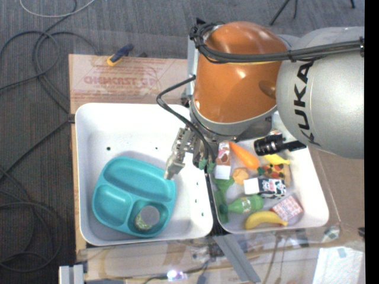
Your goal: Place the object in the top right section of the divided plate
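A grey carpet (118, 22) covers the floor, with dark cables (23, 87) looping along the left side and a thin white wire (53, 5) curling near the top left corner. On it lies a brown cardboard sheet (121, 78) with faded red print, and a small blue and yellow tool (120, 53) rests at its upper edge. Two shallow white bins sit side by side on the bench.

The left bin (118, 123) holds a teal divided plate (135, 197) toward its lower left corner; a small greenish object (145, 219) lies in the plate's round section near the bin's bottom edge. The gripper (175, 161) hangs over the left bin near its right wall, its tip just above the plate's upper right rim. Whether its fingers are apart or together cannot be told, and nothing is seen between them.

The right bin (314, 212) is crowded with toy food: a carrot (244, 155), a banana (265, 219), a green bottle (245, 205) and small cartons (272, 187).
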Action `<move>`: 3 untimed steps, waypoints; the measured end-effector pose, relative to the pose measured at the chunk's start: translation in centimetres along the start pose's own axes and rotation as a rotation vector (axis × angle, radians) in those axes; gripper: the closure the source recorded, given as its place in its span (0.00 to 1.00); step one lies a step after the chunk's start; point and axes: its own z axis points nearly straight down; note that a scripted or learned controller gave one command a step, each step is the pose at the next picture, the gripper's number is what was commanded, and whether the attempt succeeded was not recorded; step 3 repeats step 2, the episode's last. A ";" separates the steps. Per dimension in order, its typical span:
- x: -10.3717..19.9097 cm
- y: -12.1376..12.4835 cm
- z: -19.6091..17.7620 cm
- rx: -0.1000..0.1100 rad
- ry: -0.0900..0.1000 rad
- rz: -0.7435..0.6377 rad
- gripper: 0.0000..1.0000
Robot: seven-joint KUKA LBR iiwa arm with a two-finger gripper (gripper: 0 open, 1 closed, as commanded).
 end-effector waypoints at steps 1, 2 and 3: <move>-0.2 6.6 4.2 0.000 0.002 -0.028 1.00; -0.3 6.7 3.6 0.003 0.006 -0.028 1.00; -0.3 6.7 3.6 0.003 0.006 -0.028 1.00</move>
